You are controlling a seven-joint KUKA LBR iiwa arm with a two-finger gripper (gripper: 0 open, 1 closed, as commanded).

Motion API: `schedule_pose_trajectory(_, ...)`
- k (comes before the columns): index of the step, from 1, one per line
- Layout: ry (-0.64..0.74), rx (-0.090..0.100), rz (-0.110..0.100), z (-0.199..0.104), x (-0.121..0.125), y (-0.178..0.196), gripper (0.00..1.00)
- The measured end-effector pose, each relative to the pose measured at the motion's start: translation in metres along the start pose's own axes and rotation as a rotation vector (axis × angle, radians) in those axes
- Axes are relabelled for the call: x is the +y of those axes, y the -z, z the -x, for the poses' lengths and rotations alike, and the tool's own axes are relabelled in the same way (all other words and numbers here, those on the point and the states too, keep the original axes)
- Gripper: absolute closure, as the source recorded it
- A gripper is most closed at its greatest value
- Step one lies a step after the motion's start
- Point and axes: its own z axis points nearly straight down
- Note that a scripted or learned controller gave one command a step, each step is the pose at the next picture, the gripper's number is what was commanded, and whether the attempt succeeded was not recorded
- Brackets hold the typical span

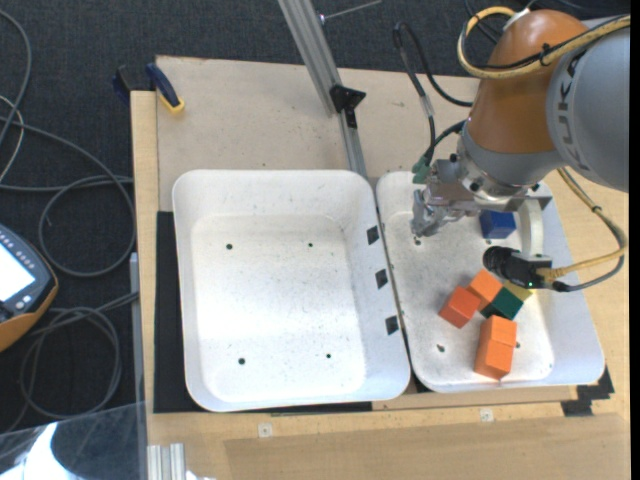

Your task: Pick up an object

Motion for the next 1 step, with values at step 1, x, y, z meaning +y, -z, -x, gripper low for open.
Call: schedule_pose_trajectory(1,0.001,0.0,0.003,-0.0495,-0.0096,0.0117,1.0)
